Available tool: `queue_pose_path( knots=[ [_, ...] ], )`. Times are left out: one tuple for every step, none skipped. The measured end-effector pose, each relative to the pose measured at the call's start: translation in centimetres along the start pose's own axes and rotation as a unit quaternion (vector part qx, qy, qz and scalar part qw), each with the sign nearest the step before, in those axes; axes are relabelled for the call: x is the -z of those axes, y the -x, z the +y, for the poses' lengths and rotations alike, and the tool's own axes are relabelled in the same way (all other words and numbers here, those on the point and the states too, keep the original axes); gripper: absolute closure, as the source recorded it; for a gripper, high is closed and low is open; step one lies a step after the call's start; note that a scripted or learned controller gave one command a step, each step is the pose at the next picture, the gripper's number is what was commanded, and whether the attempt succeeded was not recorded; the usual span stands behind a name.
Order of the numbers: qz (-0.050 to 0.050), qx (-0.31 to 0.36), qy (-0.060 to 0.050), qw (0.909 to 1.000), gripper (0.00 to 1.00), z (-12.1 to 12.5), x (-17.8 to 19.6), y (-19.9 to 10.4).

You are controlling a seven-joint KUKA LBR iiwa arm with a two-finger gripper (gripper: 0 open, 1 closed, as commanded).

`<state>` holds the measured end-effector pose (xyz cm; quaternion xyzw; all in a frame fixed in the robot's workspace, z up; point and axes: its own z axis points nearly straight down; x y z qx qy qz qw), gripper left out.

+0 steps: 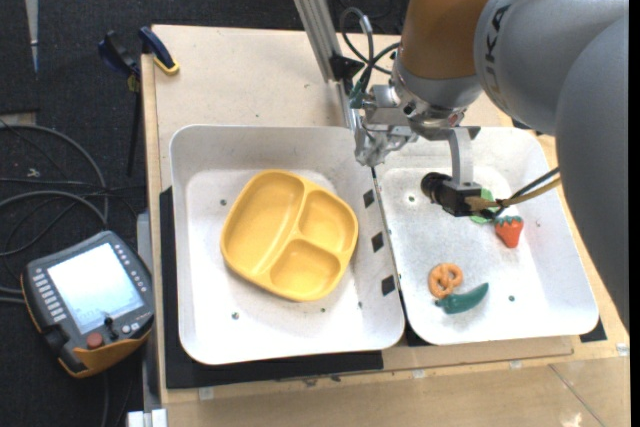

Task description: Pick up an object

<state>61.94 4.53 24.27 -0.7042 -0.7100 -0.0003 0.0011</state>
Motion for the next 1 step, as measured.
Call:
queue_pose_path(
  knots=[
    [0.000,0.000,0.001,1.0000,1.00,-1.13,0.71,-5.09]
  ],
)
